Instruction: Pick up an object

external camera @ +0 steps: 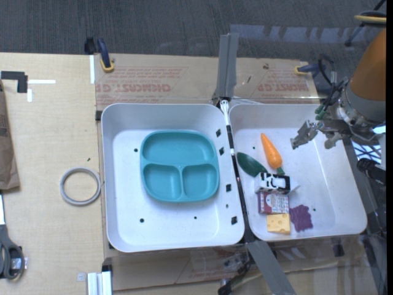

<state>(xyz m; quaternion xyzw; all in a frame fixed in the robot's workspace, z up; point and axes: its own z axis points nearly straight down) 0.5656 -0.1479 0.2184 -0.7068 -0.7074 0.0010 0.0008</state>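
My gripper hangs over the upper right part of the right bin, open, with nothing between its fingers. Left of it and lower lies an orange carrot, with a dark green piece beside it. Below them sit a black-and-white item, a maroon packet, a yellow cheese wedge and a purple grape bunch. The gripper touches none of them.
The left bin holds a teal divided plate. On the bench to the left lie a tape ring, scissors and a brown bag. A grey divider post stands between the bins at the back.
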